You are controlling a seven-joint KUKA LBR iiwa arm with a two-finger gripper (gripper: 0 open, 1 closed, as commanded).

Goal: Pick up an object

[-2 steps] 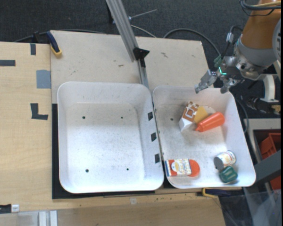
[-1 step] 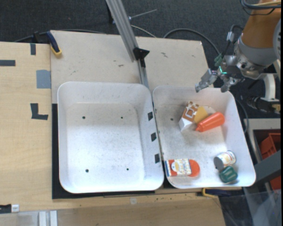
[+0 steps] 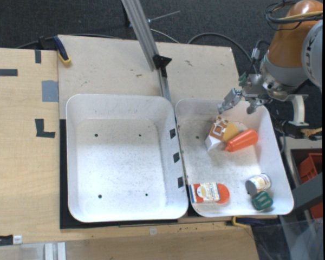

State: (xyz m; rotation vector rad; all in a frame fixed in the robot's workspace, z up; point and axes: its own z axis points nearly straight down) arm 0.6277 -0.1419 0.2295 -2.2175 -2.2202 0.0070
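Observation:
My gripper (image 3: 240,103) hangs over the far edge of the right bin (image 3: 197,150), its two fingers spread apart with nothing between them. Just below it lie a small white and orange carton (image 3: 218,134), a yellow piece (image 3: 233,129) and an orange carrot-shaped toy (image 3: 241,141), all touching. At the bin's near edge lies a white and orange packet (image 3: 209,193). A small tin can (image 3: 258,183) and a green object (image 3: 262,201) sit in the near right corner.
The left bin (image 3: 122,156) sits beside the right one, sharing a raised middle wall. A slanted metal pole (image 3: 146,37) crosses above the far bench. The wooden bench extends to the left with grey tape marks.

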